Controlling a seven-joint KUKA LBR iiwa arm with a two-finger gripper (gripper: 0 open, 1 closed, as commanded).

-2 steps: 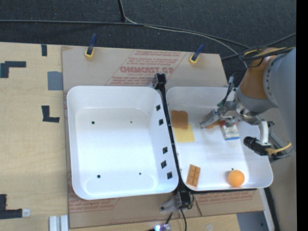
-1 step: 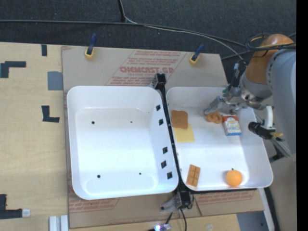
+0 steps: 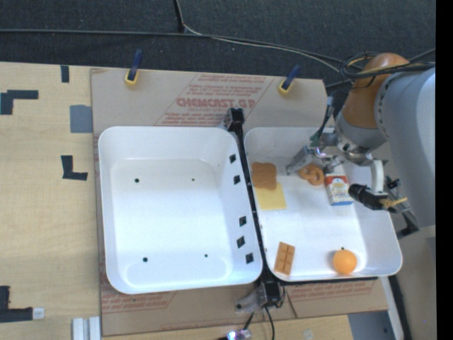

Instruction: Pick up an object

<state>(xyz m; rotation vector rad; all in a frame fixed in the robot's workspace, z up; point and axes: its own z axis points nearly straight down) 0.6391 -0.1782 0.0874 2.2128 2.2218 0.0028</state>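
Note:
The right bin point(image 3: 311, 222) holds several small items. A brown bread slice point(image 3: 264, 175) lies at its left, overlapping a yellow cheese slice point(image 3: 272, 197). At the front are a brown cracker point(image 3: 284, 258) and an orange point(image 3: 345, 261). A small white carton with red and blue print point(image 3: 338, 190) lies at the right. My gripper point(image 3: 313, 164) hangs low over the bin's back right, open, its fingers either side of a small brown pastry-like piece point(image 3: 312, 175) that rests on the bin floor. The carton is just right of the gripper.
The left bin point(image 3: 170, 211) sits beside the right one, with a black divider strip point(image 3: 244, 204) along their shared edge. Two clamps point(image 3: 132, 71) point(image 3: 288, 81) pin the cardboard at the back. The grey arm point(image 3: 403, 119) covers the right bin's far right corner.

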